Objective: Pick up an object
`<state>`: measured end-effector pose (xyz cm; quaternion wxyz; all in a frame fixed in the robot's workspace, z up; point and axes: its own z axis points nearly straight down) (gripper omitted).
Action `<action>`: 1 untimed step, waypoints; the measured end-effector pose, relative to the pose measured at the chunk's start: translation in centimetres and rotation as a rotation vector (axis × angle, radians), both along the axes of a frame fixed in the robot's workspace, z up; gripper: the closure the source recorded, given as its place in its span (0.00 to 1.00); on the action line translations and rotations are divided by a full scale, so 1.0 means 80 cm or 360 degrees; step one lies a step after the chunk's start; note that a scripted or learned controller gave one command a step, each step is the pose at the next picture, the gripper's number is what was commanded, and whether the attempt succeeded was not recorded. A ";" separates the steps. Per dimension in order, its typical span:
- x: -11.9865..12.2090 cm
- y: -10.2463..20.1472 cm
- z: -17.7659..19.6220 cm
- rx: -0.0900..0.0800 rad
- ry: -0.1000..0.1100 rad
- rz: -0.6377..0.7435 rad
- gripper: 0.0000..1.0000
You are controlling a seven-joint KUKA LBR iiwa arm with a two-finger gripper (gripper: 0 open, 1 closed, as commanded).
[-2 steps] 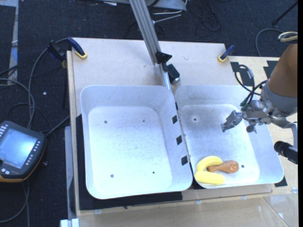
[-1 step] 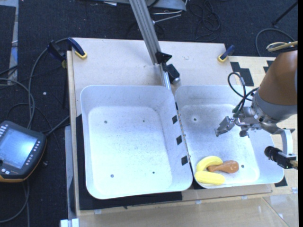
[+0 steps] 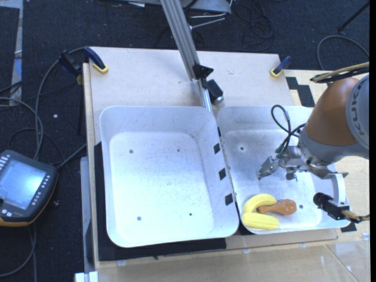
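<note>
Two small toys lie closest to the camera, in the near corner of the right-hand shallow white bin: a curved yellow banana-shaped piece, with a second yellow lobe under it, and a tan-brown drumstick-shaped piece touching its right side. Both rest flat on the bin floor, close against the front rim.

Above and behind them hangs the grey arm with its orange band, reaching in from the right. Its gripper hovers over the middle of the right bin, pointing left, apart from both toys. Whether the jaws are parted or closed cannot be told from this angle; nothing shows between them.

To the left sits the second shallow white bin, its floor speckled with dark flecks. Both bins rest on a pale wooden tabletop, with yellow clamps at its far corners. A slanted aluminium rail rises from between the bins. On the dark floor at left lies a handheld control pendant with a lit screen.
</note>
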<state>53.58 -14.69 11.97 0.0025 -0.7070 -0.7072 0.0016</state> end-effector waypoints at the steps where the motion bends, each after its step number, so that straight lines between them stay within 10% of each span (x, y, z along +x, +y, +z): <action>1: 0.002 0.000 0.016 -0.0002 -0.0009 -0.0001 1.00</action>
